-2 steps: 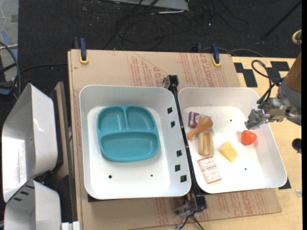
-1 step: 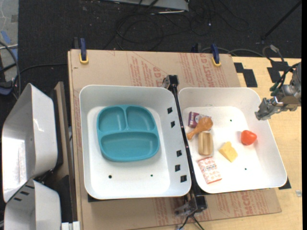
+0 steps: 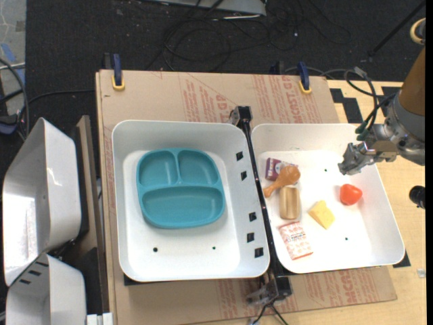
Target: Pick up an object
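Red tomato (image 3: 350, 194) lies at centre right of the right bin (image 3: 385, 249), just below the gripper (image 3: 352, 160); whether anything is gripped cannot be told. To grasp well, drop straight over the tomato, clear of the cheese (image 3: 322, 214) to its lower left, and close gently.

Grey arm (image 3: 406, 117) reaches in from right; gripper (image 3: 352, 161) pointed down-left, low.
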